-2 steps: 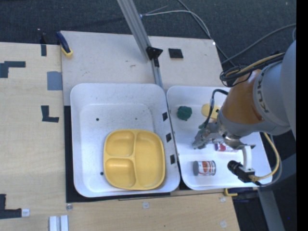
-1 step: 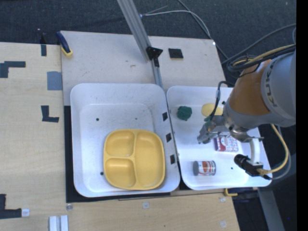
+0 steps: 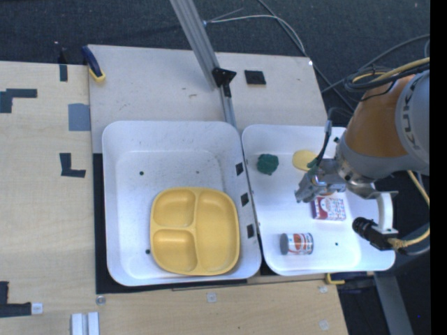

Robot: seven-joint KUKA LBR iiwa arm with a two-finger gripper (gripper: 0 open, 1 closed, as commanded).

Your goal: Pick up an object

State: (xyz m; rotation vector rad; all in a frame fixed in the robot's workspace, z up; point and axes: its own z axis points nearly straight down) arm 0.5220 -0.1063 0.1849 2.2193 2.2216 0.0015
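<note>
The arm's (image 3: 380,128) grey and orange bulk covers the far right part of the right bin (image 3: 279,142), and the yellow thing (image 3: 302,160) beside it is half hidden, so its shape is hard to tell. The gripper (image 3: 309,189) shows as a small metal cluster low over the bin floor — too blurred to tell whether it is wide or narrow, and nothing can be seen held in it.

The bench (image 3: 42,159) is pale wood with dark tape marks at the left; a lighter board (image 3: 160,82) lies under the two bins, and dark carpet with cables runs along the far side. A metal pole (image 3: 195,30) slants in from the far edge.

In the left bin (image 3: 119,152) sits a yellow divided plate (image 3: 195,230), near its front. In the right bin lie a green lump (image 3: 267,163), a small can (image 3: 297,243) on its side near the front, and a red-and-white packet (image 3: 329,207) just right of the gripper — close, contact unclear.
</note>
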